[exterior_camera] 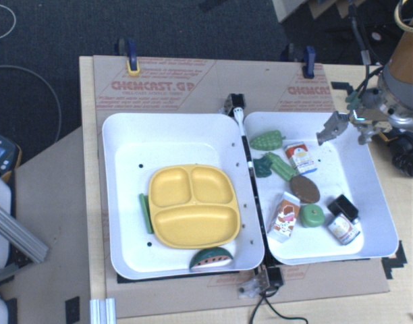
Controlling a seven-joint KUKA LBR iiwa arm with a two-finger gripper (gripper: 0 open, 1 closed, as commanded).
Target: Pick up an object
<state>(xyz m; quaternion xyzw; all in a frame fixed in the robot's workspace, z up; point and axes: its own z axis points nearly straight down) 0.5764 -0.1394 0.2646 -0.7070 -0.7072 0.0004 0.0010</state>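
Nearest the camera, at the front edge of the left bin (119,181): a watermelon slice toy (210,257), just below a yellow divided plate (193,204) with a green strip (146,213) along its left side. To the right, across the black divider, the right bin (378,201), loaded with small toys: a white carton with red print (285,217) touching a green round piece (313,215); a brown oval (305,189) just above these; a small jar with a black lid (343,223) near the right wall; a long green vegetable (281,167) and a dark green piece (262,165) close to the divider; a green bumpy toy (267,140) at the back; a small red-and-white box (301,158) beside it. Above the bin's back right corner, the claw (346,128), well apart from every toy, gripping nothing, fingers spread apart. Under both bins, a brown board on the tabletop (402,181), clamped at the back by two blue clamps (131,54).
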